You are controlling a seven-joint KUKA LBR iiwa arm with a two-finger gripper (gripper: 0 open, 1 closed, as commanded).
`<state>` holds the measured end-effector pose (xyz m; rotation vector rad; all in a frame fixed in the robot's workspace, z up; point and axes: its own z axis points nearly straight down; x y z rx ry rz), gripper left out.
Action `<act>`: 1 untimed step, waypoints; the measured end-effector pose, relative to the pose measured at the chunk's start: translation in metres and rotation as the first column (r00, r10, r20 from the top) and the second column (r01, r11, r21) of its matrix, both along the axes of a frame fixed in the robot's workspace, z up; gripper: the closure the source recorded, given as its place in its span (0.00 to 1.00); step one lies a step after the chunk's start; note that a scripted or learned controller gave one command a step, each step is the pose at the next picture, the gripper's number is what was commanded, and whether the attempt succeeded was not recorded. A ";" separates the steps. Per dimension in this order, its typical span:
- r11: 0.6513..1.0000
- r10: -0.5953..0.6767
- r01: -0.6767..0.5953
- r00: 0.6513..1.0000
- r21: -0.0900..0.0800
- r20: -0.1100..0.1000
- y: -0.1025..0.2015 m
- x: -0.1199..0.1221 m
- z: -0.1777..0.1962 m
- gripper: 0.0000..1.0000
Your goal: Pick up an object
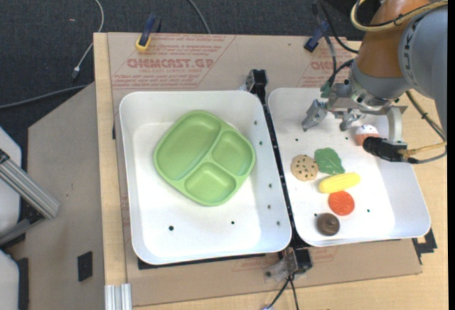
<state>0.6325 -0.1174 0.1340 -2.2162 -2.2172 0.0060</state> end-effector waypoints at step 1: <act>1.000 0.000 0.000 1.000 -0.001 0.007 0.000 0.002 0.015 1.00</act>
